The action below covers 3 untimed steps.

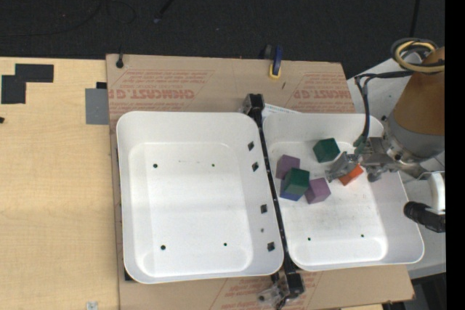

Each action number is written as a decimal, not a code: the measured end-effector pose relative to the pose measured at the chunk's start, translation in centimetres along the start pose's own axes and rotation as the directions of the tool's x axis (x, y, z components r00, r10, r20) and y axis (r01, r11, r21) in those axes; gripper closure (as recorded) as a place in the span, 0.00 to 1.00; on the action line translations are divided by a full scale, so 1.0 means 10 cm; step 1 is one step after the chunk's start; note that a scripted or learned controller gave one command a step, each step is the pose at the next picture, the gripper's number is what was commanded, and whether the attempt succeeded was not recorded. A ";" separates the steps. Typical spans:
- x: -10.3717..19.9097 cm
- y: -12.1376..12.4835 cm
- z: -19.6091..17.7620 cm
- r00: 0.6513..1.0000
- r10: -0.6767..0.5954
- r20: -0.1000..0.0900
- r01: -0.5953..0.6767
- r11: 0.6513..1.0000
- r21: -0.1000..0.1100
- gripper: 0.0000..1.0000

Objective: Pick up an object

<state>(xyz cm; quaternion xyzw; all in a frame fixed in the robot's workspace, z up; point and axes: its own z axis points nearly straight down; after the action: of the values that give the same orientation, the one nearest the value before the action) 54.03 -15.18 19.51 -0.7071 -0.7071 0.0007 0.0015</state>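
White plastic, the right bin (341, 254) carried blocks bunched toward its far edge. Nearest lay a purple cube (317, 190) beside a green-topped blue block (295, 183); farther, a green cube (326, 149). Beside the small orange block (352, 175) sat the tool (347, 169); whether clenched, I could not tell. Next, seemingly, a closing and a lift.

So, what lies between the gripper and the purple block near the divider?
In the camera view, between the gripper and that purple block sits a dark green block, slightly higher.
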 end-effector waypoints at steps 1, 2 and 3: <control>-0.44 0.14 0.82 1.000 0.001 0.005 -0.001 1.000 -0.008 0.00; -0.25 0.59 1.06 1.000 -0.002 0.003 0.002 1.000 -0.006 0.00; -0.43 1.04 1.06 1.000 -0.007 -0.002 0.007 1.000 0.007 0.00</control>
<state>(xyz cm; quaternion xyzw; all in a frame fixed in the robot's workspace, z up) 64.36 -19.42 8.86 -0.7045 -0.7097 0.0024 0.0045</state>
